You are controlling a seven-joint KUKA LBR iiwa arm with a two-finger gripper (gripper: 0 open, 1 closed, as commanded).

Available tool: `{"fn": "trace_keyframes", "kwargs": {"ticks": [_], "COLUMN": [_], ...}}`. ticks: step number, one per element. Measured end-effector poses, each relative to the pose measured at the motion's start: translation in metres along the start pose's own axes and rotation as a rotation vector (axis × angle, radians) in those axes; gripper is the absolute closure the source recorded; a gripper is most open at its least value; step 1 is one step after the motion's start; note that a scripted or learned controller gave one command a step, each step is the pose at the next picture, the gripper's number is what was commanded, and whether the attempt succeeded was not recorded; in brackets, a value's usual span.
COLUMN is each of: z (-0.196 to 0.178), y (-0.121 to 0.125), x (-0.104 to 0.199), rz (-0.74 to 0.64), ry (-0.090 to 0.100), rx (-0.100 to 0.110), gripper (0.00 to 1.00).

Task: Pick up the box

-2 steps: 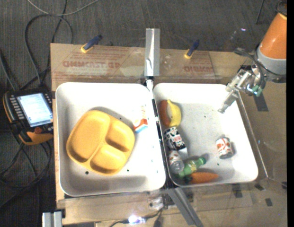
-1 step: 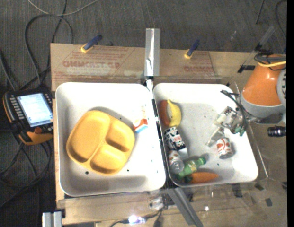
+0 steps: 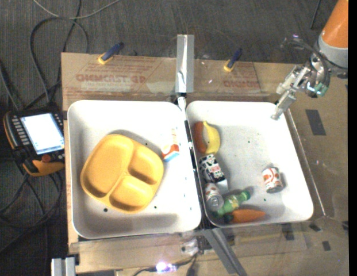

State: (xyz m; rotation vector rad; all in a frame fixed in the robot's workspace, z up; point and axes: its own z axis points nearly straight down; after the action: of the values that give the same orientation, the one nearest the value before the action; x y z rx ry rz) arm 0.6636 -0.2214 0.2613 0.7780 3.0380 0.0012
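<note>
A small box with a black-and-white cow pattern (image 3: 211, 168) lies in the right bin (image 3: 299, 154), against its left wall. Just above it sits a yellow and red fruit-like piece (image 3: 206, 135), and a can (image 3: 212, 195) lies just below. A second small carton, white with red and blue (image 3: 171, 149), lies in the left bin beside the yellow plate. My gripper (image 3: 278, 103) hovers over the right bin's top right corner, far from both boxes. Its two fingers stand apart and open, with nothing between them.
A yellow divided plate (image 3: 123, 172) fills much of the left bin (image 3: 80, 119). The right bin also holds a green bottle (image 3: 233, 200), a carrot (image 3: 248, 215) and a red-and-white can (image 3: 272, 179). A tablet (image 3: 39, 132) lies left of the bench.
</note>
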Motion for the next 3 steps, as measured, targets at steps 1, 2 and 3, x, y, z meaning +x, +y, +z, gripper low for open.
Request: {"fn": "trace_keyframes", "kwargs": {"ticks": [1, 2, 3], "z": [0.000, 0.073, 0.052], "y": [-0.051, -0.082, -0.061], "x": [0.091, 0.146, 0.109], "rz": [-0.491, -0.697, -0.724], "ry": [0.002, 0.005, 0.002], "rx": [0.000, 0.001, 0.000], "gripper": [0.00, 0.00, 0.00]}}
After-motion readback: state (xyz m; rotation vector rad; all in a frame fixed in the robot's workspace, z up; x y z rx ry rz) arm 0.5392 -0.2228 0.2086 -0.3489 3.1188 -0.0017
